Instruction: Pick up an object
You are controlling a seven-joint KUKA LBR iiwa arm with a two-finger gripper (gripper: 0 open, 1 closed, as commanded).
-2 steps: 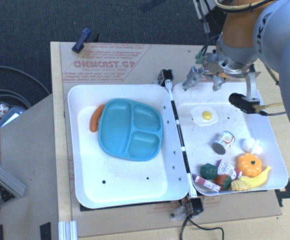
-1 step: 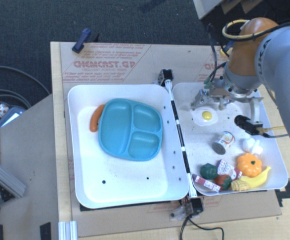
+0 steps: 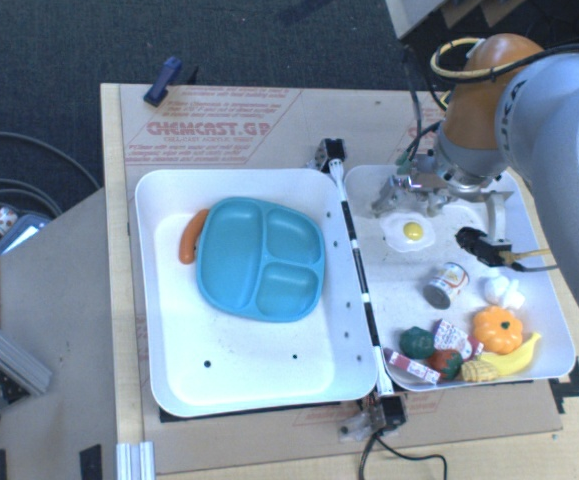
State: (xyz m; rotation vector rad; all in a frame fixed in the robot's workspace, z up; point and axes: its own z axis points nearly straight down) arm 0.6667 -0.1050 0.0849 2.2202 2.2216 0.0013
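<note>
My gripper (image 3: 410,200) hangs over the far end of the right bin (image 3: 554,320), its two fingers spread apart with nothing between them. Just in front of it a toy fried egg (image 3: 409,233) lies flat on the bin floor, close under the fingertips. A small tin can (image 3: 445,282) lies on its side toward the middle of the bin. A white lump (image 3: 500,289) rests to the right of the can.
An orange pumpkin (image 3: 497,329), a banana (image 3: 517,357), corn (image 3: 477,371), a green piece (image 3: 417,341) and a red-white packet (image 3: 450,336) crowd the right bin's near end. The left bin (image 3: 249,378) holds a blue divided plate (image 3: 261,258) and an orange sausage (image 3: 189,238).
</note>
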